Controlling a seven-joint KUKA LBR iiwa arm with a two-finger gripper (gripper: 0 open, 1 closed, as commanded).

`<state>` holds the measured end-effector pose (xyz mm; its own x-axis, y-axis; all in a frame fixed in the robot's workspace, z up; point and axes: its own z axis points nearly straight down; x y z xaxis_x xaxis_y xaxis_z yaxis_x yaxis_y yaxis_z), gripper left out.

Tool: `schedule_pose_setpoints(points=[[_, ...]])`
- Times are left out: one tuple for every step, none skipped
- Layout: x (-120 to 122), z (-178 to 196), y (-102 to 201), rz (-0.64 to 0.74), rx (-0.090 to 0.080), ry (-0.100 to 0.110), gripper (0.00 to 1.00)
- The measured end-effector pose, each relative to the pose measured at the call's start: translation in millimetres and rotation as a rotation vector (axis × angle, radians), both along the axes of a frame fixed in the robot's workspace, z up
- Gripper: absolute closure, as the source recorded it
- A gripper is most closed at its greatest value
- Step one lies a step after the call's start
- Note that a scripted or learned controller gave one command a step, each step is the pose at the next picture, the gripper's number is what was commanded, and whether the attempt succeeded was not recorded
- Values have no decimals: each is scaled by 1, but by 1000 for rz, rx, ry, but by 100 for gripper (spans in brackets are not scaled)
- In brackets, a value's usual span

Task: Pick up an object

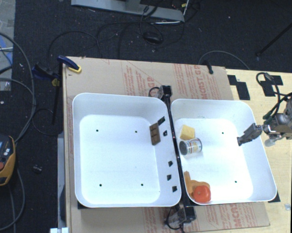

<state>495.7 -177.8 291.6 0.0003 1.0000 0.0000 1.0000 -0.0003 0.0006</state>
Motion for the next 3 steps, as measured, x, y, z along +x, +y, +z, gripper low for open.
schedule_pose_setpoints(points=[[4, -1, 7, 1, 0, 1, 0], [6, -33, -1, 0, 0, 3, 0], [-6, -34, -4, 0, 0, 1, 0]])
